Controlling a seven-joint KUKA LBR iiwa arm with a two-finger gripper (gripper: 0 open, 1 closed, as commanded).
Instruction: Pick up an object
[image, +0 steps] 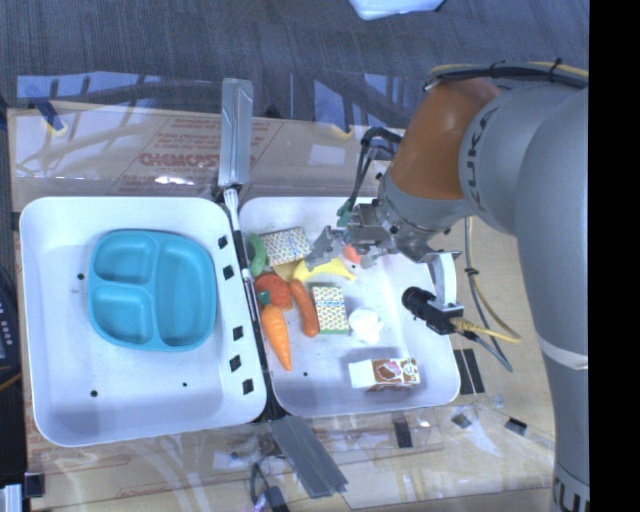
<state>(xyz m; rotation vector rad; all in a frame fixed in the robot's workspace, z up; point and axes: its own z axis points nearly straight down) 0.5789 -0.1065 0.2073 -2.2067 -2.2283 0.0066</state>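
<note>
Cardboard and clear plastic sheeting cover the worktop (120, 150) beneath two white bins set side by side. Left of the divider (243, 300), one bin (60, 390) holds a blue sectioned plate (152, 288). Just right of the divider, the other bin (440, 385) holds a carrot (277, 336), a red pepper-like piece (305, 307), a green patterned box (330, 307), a yellow banana (322, 268), a white lump (365, 324) and, farthest from the divider, a small brown-and-white carton (385, 373). Over the banana hangs the hand (348, 245) on the grey arm (520, 170); whether its fingers are spread or closed cannot be told.
</note>
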